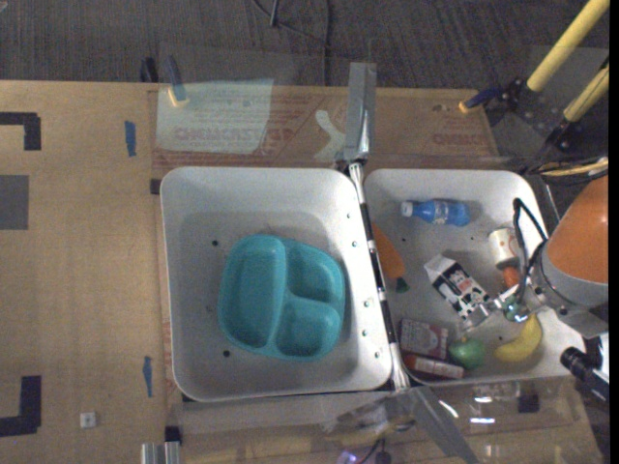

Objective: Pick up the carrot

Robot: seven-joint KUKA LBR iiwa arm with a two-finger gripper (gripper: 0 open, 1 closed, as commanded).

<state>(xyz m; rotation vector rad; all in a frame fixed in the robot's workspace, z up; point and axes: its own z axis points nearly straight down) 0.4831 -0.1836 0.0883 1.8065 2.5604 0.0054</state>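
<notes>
Clearly, the carrot (pixel 389 253) is seen as a short orange tapered piece, well left of the gripper (pixel 505 304); whether the gripper is parted or closed cannot be told.

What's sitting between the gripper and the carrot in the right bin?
The black-and-white carton lies in the right white bin, roughly on the line from the gripper to the orange carrot, which rests against the bin's left wall. From above, the carrot looks uncovered.

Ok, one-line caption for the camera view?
Gripper hovers over the cluttered right bin, beside a banana; the carrot lies untouched along its left wall.
</notes>
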